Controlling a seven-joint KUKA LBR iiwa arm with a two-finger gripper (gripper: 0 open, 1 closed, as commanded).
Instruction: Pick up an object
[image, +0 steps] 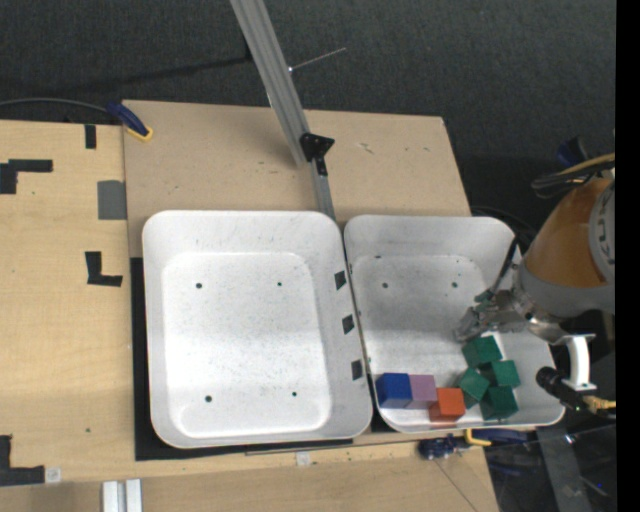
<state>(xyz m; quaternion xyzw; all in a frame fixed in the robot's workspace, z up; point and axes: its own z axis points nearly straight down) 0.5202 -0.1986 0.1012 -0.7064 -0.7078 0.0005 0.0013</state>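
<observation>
In the right bin (420, 240), a cluster of small blocks lies in the near right corner: a blue cube (394, 389), a pale purple cube (423, 388), an orange cube (449, 403) and several green blocks (490, 378). My gripper (482, 320) hangs low over the bin's right side, just above and behind the topmost green block (484, 352). The grey arm with its orange band (570, 240) comes in from the right. I see no block lifted off the bin floor.
The left bin (240, 330) lies beside the right one, with a shared ridge between them. A slanted metal pole (280, 80) with a black clamp (316, 148) stands behind the bins. Cables run at the far right.
</observation>
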